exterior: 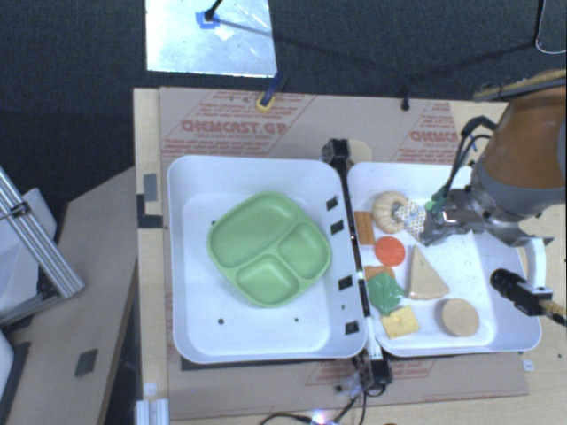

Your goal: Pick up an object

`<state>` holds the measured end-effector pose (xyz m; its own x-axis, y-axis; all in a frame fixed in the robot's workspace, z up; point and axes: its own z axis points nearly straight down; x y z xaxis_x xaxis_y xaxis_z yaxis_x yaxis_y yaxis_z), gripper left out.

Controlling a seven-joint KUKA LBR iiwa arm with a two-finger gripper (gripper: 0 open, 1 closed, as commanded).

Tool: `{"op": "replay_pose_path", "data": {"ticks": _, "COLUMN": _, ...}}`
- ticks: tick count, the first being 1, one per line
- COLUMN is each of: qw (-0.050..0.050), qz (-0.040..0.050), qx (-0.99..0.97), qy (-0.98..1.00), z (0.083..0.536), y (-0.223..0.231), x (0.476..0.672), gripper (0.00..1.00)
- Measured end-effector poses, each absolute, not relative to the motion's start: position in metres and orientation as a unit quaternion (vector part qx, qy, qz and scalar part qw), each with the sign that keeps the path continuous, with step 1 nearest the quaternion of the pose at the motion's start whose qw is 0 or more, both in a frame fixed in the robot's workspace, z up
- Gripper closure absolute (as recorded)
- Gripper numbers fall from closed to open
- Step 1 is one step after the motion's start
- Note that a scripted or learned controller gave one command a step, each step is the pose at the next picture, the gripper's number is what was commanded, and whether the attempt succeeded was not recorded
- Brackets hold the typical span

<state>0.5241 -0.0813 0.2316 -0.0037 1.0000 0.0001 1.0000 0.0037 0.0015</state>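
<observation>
Camera view, from my remote station: two white bins sit side by side on the desk (221, 113). I take the green plate (268, 248) as my landmark; it is a three-compartment plate lying flat in the middle of the left bin (190, 326).

The right bin (509, 330), directly right of the plate across the black divider (352, 255), contains the loose items. Nearest the plate are an orange-brown block (363, 227), a green leafy piece (385, 292) and a yellow block (400, 322). Farther right of the plate I see a tan ring-shaped piece (388, 209) touching a speckled white piece (414, 217), a red round piece (390, 251) just below them, a beige wedge (427, 277) and a tan disc (460, 317).

The arm (529, 162) reaches in from the right, well apart from the plate. The tool (440, 226) is low over the right bin, just beside the speckled white piece and above the point of the wedge. I cannot tell how wide the tool stands, and I see no item lifted by it; every item rests on the bin floor.

Beyond the desk, above the plate, a silver sheet (211, 25) lies on the dark floor.
</observation>
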Motion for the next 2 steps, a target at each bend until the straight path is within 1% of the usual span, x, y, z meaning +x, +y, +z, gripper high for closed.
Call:
{"op": "replay_pose_path", "data": {"ticks": 1, "qw": 0.001, "qz": 0.0003, "qx": 0.706, "qy": 0.708, "z": 0.2196, "y": -0.0863, "x": 0.5237, "gripper": 1.0}}
{"op": "replay_pose_path", "data": {"ticks": 2, "qw": 0.001, "qz": 0.0005, "qx": 0.706, "qy": 0.709, "z": 0.2217, "y": -0.0817, "x": 0.527, "gripper": 1.0}}
